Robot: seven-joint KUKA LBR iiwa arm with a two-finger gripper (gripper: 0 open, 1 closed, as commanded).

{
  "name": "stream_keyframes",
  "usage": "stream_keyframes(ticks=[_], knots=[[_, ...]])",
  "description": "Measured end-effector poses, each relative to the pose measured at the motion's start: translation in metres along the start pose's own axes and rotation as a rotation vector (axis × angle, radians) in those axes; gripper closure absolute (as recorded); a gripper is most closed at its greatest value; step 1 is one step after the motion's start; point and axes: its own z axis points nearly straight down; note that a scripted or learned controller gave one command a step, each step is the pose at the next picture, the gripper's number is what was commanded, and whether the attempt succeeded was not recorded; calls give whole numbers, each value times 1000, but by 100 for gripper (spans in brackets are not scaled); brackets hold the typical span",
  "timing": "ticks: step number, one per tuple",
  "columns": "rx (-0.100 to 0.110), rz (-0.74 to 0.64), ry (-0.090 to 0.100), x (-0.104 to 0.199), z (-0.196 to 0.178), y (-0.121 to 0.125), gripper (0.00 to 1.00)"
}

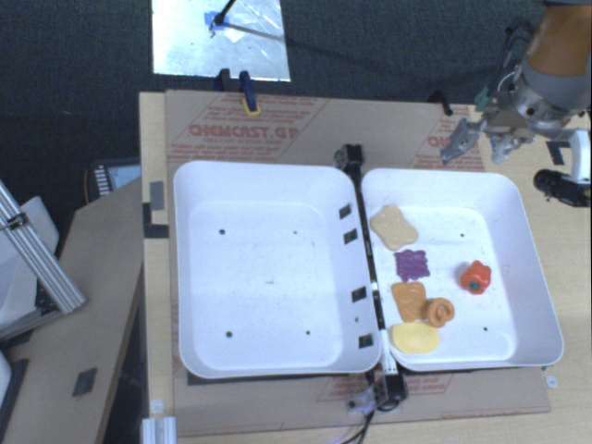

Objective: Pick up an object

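Hand [481, 141] sits above the far right corner of the right bin [532, 239], fingers apart, nothing between them. All objects lie in the right bin, below and left of the hand: tan bread slice [394, 227] nearest, purple piece [412, 265] just under it, orange piece [408, 298] touching a brown ring [438, 312], yellow piece [415, 339] at the near edge. Red pepper [475, 277] sits apart, right of these. Left bin [190, 248] is beside it on the counter [153, 128].

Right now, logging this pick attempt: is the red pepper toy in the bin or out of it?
In. The red pepper toy lies on the floor of the right bin, apart from the other toys, while the gripper hangs above the bin's far edge.
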Motion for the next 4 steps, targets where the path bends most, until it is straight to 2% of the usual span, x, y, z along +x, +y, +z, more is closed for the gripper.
stream_keyframes(ticks=[1,2,3,4], knots=[[-4,-3,0,0,-12,1,100],[-1,4,0,-6,-44,-81,100],[4,8,-1,-43,-23,-145,100],[-1,6,-2,-80,-35,-176,100]])
